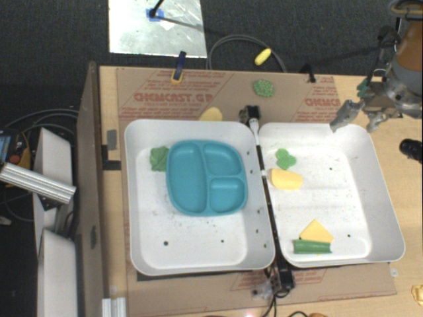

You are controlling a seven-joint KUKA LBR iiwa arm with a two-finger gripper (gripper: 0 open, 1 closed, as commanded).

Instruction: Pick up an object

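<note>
**A:** Where do things lie for the pick?

**B:** Take the right bin (pixel 370 177) as the landmark. Inside it, near its left wall, a pale yellow piece (pixel 286 179) lies just below a small green leaf piece (pixel 285 157). Toward its lower edge a yellow wedge (pixel 316 230) sits touching a green stick (pixel 312 246). Left of the bin, its neighbour holds a blue divided plate (pixel 205 177).

**A:** And the arm?

**B:** The gripper (pixel 361 116) hangs over the bin's upper right corner, at the rim, well apart from every piece. Its two fingers are spread, nothing between them. The wrist comes in from the right of the bin, tilted rather than pointing straight down, as far as I can judge.

**A:** So how should it go about the step?

**B:** I'd pick the pale yellow piece: it's chunky, though the leaf piece is very close above it. Travel across the bin toward its left wall, square the fingers above the piece, then drop straight. The risk is that wall; a finger could catch it. The wedge is a weaker choice, since the stick touches it and could get pinched along.
</note>
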